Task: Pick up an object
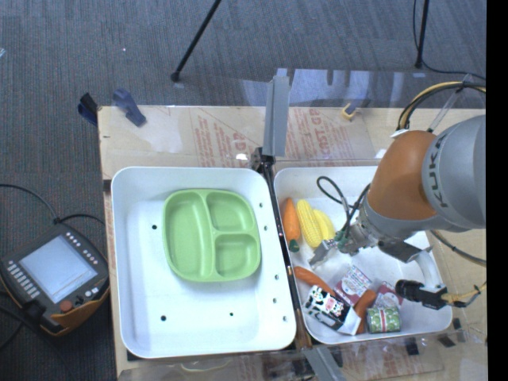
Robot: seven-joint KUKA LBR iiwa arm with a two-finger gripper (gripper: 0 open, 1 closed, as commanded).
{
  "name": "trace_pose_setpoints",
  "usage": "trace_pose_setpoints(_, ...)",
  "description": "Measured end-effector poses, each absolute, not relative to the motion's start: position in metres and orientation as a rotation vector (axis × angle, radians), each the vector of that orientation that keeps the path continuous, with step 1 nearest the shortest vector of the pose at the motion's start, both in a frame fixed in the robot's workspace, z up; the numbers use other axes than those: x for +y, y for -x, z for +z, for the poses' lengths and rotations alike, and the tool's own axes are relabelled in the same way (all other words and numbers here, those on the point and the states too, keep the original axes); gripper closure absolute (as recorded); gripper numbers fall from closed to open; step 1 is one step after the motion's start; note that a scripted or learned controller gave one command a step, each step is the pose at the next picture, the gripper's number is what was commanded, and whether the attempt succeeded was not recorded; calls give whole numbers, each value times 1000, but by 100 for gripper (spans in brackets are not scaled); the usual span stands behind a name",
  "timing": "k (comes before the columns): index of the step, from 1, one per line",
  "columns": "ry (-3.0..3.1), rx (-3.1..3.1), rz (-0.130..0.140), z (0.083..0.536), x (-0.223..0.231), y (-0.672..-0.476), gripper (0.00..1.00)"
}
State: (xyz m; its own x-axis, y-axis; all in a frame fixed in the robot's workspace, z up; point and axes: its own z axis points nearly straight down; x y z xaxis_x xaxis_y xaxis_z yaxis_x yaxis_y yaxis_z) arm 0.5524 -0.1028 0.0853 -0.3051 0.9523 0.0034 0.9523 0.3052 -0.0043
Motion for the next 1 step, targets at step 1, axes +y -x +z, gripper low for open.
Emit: trace_pose_setpoints(1,1855,-2524,4,93,-104,-552,100)
